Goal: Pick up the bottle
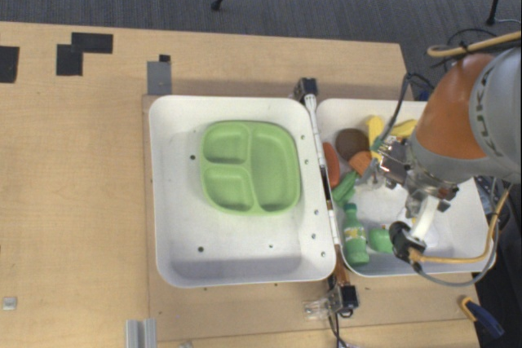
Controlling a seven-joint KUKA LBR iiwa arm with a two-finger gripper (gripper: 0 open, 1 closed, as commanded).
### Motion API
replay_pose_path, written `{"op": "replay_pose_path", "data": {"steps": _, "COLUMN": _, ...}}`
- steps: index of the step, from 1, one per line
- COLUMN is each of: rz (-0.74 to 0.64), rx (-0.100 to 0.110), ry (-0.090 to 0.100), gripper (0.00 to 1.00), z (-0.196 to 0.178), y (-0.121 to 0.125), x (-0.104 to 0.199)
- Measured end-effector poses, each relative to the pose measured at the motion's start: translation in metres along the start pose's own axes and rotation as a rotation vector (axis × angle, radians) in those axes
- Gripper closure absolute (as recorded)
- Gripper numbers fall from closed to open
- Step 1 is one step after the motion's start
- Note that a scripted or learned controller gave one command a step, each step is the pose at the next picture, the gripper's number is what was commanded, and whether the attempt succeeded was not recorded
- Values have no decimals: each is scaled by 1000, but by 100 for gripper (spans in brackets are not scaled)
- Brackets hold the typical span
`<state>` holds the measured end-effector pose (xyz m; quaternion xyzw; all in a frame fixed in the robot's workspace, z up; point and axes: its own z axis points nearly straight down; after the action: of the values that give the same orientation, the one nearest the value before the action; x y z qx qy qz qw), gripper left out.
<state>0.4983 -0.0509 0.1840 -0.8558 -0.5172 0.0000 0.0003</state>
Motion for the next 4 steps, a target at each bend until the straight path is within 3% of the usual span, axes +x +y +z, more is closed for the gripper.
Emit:
{"op": "replay_pose_path", "data": {"steps": 1, "rz": 96, "rx": 1, "ry": 1, "gripper": 0, "z": 0, "y": -29, "x": 30}}
{"op": "replay_pose_path", "data": {"steps": 2, "rz": 535, "rx": 1, "ry": 0, "gripper": 0, "z": 0, "y": -41, "x": 58}}
{"op": "replay_pose_path", "data": {"steps": 3, "rz": 525, "rx": 2, "ry": 1, "gripper": 100, "z": -10, "y": -40, "x": 59}}
{"op": "replay_pose_path", "data": {"steps": 4, "rz": 850, "rx": 1, "ry": 1, "gripper": 100, "z": -22, "y": -77, "x": 121}}
